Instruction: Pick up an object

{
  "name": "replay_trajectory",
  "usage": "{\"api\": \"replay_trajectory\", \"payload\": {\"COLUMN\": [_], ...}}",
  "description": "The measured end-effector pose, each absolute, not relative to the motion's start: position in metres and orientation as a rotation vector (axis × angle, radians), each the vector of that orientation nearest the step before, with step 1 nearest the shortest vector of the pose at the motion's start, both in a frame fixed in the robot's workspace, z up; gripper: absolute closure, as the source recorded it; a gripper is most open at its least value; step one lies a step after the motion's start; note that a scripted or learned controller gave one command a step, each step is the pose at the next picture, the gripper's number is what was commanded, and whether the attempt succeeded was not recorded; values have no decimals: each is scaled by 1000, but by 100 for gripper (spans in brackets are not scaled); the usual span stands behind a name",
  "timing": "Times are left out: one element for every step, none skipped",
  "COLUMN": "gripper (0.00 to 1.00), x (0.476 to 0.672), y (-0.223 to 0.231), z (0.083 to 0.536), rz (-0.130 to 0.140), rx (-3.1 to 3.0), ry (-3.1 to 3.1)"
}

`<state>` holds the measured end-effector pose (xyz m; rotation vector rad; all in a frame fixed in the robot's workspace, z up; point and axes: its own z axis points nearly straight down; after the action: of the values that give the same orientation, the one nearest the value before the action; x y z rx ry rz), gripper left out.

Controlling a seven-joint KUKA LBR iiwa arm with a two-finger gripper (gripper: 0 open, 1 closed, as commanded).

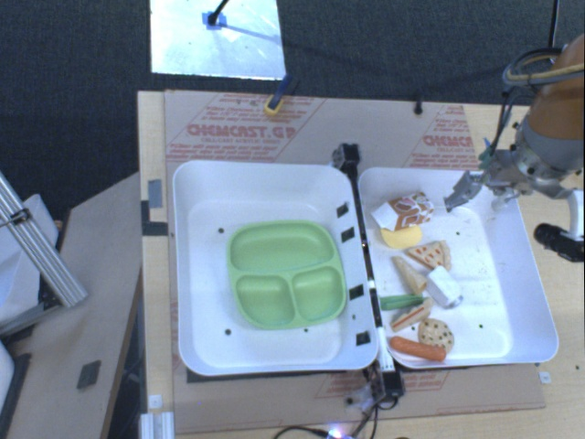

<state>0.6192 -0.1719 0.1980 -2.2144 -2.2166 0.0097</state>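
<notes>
Carrot [417, 347] sits at the right bin's [521, 282] near edge; I see my gripper [480, 187] spread over the far side, nearest the carton [409, 210] just left of it.

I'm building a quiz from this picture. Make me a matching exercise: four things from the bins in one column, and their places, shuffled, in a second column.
Things:
1. green tray
2. carrot
3. gripper
4. cookie

Places:
A. near front edge of the right bin
B. middle of the left bin
C. over the right bin's far side
D. just behind the carrot

Pairs: 1-B, 2-A, 3-C, 4-D
</notes>
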Motion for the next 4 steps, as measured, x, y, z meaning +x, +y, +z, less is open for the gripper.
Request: {"api": "replay_trajectory", "payload": {"gripper": [0,0,0,0], "x": [622,627,627,628], "y": [-172,-175,-171,-170], "z": [205,145,103,84], "rz": [-1,2,1,0], "rx": [-2219,-2218,-2216,-2216], "ry": [-2226,-2222,-2226,-2228]}}
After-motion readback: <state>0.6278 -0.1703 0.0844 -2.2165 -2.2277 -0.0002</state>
